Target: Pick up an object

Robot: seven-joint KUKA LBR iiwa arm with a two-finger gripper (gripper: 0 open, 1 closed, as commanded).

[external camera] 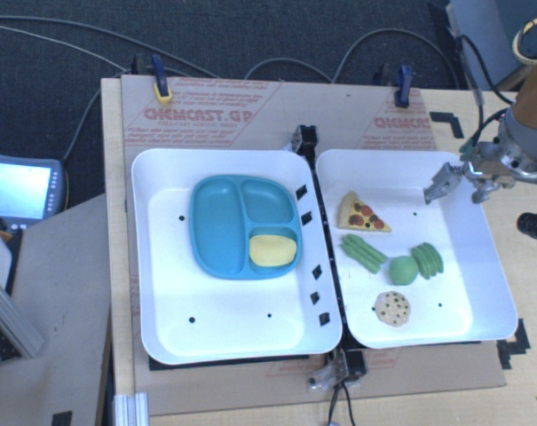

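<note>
Gripper (pixel 461 183): poised above the right bin (pixel 490 264), at its upper right corner, fingers spread apart with nothing seen between them. Step in hand: approach, no object yet chosen or touched. Candidates, all lying within the right bin: pizza slice (pixel 363 215) (nearest the gripper), green bean pod (pixel 363 254), green ball (pixel 403 270), ridged green piece (pixel 427 259), cookie (pixel 392 309). Next move, as judged: descent is required over one piece, fingers straddling it before closing.
</note>
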